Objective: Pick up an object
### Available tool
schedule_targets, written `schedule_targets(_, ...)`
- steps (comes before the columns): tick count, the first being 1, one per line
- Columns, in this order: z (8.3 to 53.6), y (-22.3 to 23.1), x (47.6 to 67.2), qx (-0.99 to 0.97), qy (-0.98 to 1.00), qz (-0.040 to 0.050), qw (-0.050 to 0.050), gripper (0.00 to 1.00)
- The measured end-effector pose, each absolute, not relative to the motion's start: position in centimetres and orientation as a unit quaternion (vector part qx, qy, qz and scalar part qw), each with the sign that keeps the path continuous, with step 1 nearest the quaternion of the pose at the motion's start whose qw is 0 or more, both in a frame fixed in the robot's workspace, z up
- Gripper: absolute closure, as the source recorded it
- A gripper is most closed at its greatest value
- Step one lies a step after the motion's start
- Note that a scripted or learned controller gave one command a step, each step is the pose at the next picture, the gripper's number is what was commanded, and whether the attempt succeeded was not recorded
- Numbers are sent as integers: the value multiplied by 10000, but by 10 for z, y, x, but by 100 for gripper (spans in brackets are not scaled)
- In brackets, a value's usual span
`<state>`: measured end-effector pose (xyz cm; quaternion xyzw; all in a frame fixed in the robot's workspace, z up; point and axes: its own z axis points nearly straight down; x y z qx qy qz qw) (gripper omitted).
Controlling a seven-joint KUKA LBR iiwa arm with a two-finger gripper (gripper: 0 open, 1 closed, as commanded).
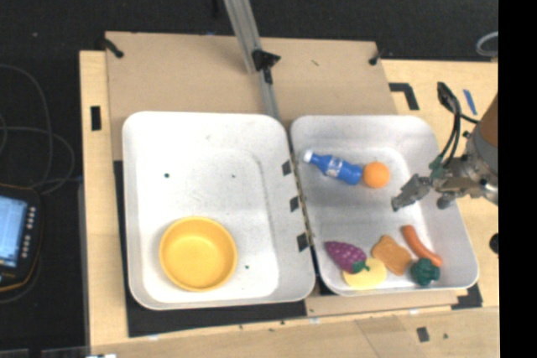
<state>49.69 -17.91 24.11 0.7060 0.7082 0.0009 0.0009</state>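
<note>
Left bin [210,147]: white, shallow; held a yellow bowl [198,252] in its near left corner. Right bin [352,134]: white, just beside the left one. Arm: entered from the right; gripper [417,190] hung over the right bin's right side, nothing between its fingers; whether they were spread could not be told. Contents of right bin: blue bottle [331,167] touching an orange ball [377,173] toward the far side; along the near edge, purple piece [344,252], yellow piece [367,275], tan piece [391,252], carrot [419,241], green piece [425,271].
</note>
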Motion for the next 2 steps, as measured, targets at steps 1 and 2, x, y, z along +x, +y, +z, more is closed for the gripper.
schedule_targets(1, 241, -179, 497, 7065, 7078, 9, 12, 0)
schedule_targets(2, 191, -176, 506, 7073, 7069, -12, -5, 0)
